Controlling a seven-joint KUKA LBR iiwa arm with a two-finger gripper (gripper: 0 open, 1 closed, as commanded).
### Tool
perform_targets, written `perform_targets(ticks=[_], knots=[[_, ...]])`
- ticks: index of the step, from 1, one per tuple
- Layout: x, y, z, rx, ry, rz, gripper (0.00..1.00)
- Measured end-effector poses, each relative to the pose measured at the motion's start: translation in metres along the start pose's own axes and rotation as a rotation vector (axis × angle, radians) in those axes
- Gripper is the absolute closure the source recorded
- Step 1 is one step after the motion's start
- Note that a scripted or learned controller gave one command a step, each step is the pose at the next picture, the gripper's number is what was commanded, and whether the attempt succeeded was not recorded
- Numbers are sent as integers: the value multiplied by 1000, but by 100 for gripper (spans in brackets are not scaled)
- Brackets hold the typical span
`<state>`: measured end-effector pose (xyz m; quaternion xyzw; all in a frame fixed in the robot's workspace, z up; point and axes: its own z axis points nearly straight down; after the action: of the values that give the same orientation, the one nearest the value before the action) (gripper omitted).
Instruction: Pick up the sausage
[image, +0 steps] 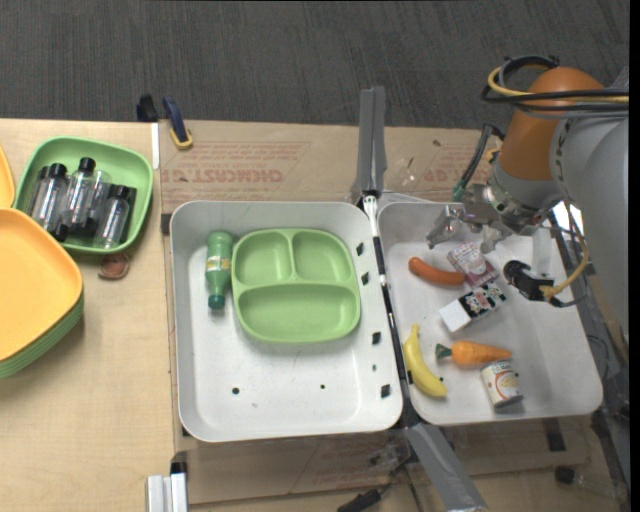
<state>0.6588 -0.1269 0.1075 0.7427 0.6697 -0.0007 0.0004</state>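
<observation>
Your gripper (470, 262) hung just beside the sausage (436, 271) in the right bin (560, 400) — finger state could not be determined.

Grey arm (600, 150), orange wrist band (540, 125), black and yellow cables (530, 72)

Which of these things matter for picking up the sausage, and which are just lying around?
For the job:
sausage
pincer
right bin

Just lying about:
banana
carrot
can
green bottle
green divided plate
left bin
small bottles
</observation>
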Motion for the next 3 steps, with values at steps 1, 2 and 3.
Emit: perform_targets(ticks=[1,2,3], knots=[[22,-21,8,-15,-5,-167,0],[27,-21,8,-13,-5,-291,0],[6,-37,8,-17,0,-199,0]])
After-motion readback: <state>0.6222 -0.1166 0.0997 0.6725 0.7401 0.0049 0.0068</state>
